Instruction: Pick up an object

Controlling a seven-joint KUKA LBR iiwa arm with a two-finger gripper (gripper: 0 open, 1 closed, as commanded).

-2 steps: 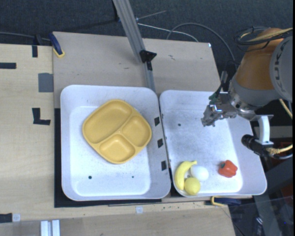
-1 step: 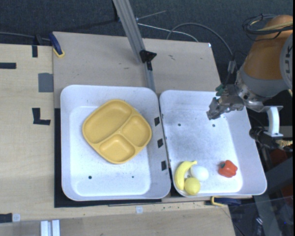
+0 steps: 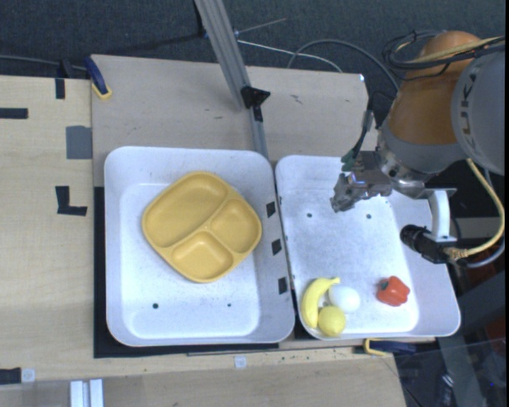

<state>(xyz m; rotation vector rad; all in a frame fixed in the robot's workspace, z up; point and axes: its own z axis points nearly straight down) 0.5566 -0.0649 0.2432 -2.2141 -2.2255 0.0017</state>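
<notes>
Claw (image 3: 346,195) hangs over the upper part of the right bin (image 3: 369,253), toward its inner wall. Tips point down and toward the camera; nothing visible between them. Whether they are spread or closed cannot be told from this slant, so the claw's state stays unknown.

Candidates for the pick all lie at the bin's near end, well apart from the claw:
- banana (image 3: 316,293), yellow, in the near-left corner, curved, its long axis running roughly from the bin's near wall up toward the far end
- white ball (image 3: 344,298), touching or just beside the banana's inner curve
- lemon-like yellow fruit (image 3: 331,320), against the near wall, just below the white ball
- red pepper-like object (image 3: 393,291), alone, off to the right of the cluster, bare floor all round it

Key relation: every object sits toward the camera from the claw, along the bin's long direction. The cluster is nearly straight down the frame from the claw; the red object is down and to the right.

Judgement: the red piece looks the cleaner target, since the three in the corner crowd each other and the walls.

Left bin (image 3: 123,227) holds a yellow divided plate (image 3: 201,226), across the divider from the claw
</notes>
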